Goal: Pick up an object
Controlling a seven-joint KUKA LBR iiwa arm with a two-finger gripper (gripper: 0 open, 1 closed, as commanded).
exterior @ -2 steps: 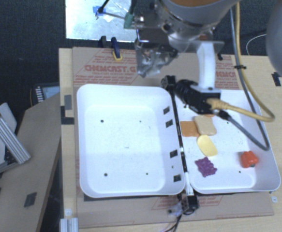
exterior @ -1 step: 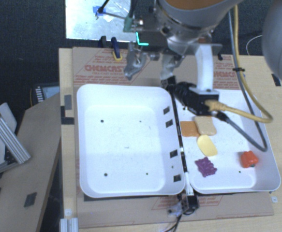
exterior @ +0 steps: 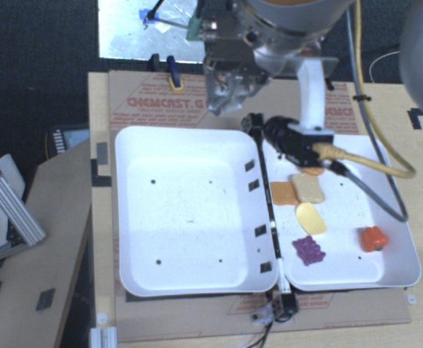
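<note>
The right bin [exterior: 396, 267] holds several small toy foods. An orange flat piece [exterior: 284, 193] lies beside a beige bread slice [exterior: 310, 188], with a pale yellow piece [exterior: 310, 218] just below them. A purple grape bunch [exterior: 308, 250] sits near the front, and a red-orange pepper [exterior: 373, 239] lies toward the right wall. A small orange-red item [exterior: 313, 170] peeks out at the back, partly hidden. My gripper [exterior: 228, 96] hangs high over the back edge of the bench, above the far corner of the left bin [exterior: 182, 216], well apart from all the objects, with nothing visibly held.
Both bins rest on a cardboard sheet [exterior: 160, 101]. A blue and yellow clamp [exterior: 173, 75] stands at the back. A metal frame [exterior: 8, 201] juts in at the left. The divider [exterior: 268, 201] between the bins carries black clips.
</note>
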